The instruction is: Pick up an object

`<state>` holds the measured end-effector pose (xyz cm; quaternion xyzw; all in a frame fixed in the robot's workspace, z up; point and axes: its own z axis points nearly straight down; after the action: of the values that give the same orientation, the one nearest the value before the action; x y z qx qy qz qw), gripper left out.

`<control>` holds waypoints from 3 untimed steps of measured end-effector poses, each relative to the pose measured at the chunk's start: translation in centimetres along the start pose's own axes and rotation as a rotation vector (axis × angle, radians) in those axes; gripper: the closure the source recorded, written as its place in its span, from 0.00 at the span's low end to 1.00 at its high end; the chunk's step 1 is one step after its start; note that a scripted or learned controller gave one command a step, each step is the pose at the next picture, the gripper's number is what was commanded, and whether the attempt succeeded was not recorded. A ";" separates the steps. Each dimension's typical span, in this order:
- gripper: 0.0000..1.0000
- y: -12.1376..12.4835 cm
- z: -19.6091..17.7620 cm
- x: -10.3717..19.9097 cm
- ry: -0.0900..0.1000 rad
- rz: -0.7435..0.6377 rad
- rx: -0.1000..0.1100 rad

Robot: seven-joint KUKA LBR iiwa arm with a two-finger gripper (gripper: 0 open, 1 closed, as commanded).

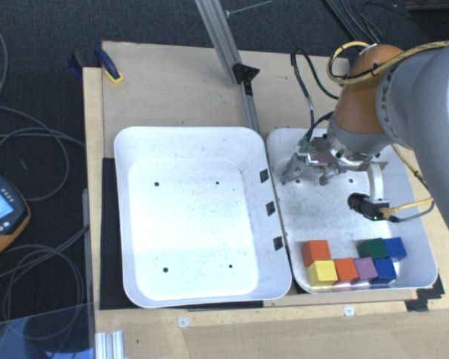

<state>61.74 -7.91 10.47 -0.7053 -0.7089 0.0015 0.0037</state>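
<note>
step: reach for a block | my gripper [308,172] hangs over the far end of the right bin [426,275]; grip state: cannot tell | blocks [352,264] clustered at near edge, well apart from me | advice: choose the orange block [315,251], freest at the cluster's corner

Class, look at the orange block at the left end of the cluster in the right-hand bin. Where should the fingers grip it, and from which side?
Probably from above. The orange block has the yellow block touching its near face, while its left and far faces look free. Its right neighbours sit lower down, so gripping the left and right faces seems best.
</note>
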 end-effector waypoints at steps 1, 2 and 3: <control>0.00 5.9 -9.2 -5.2 -0.008 0.005 -0.021; 0.00 3.9 1.0 -5.5 -0.001 0.006 0.003; 0.00 0.0 -24.4 0.1 -0.004 0.001 -0.019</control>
<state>61.90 -7.85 34.84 -0.7057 -0.7084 -0.0039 -0.0043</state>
